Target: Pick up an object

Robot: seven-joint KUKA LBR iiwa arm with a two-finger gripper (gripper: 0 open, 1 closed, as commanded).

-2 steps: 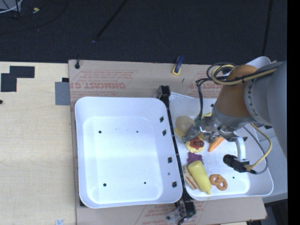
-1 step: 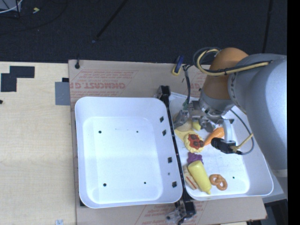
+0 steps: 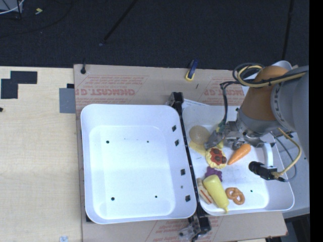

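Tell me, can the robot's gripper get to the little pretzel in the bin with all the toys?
Probably yes. The pretzel lies flat near the front of the right bin with nothing on top of it. The gripper sits farther back by the carrot, and bare floor lies between them.

The pincer (image 3: 225, 135) hangs low in the right bin (image 3: 280, 200), apparently just beside a carrot (image 3: 238, 154) and a red-and-yellow toy (image 3: 216, 157). Nearer lie a yellow corn cob (image 3: 215, 191) and a pretzel (image 3: 235, 195).
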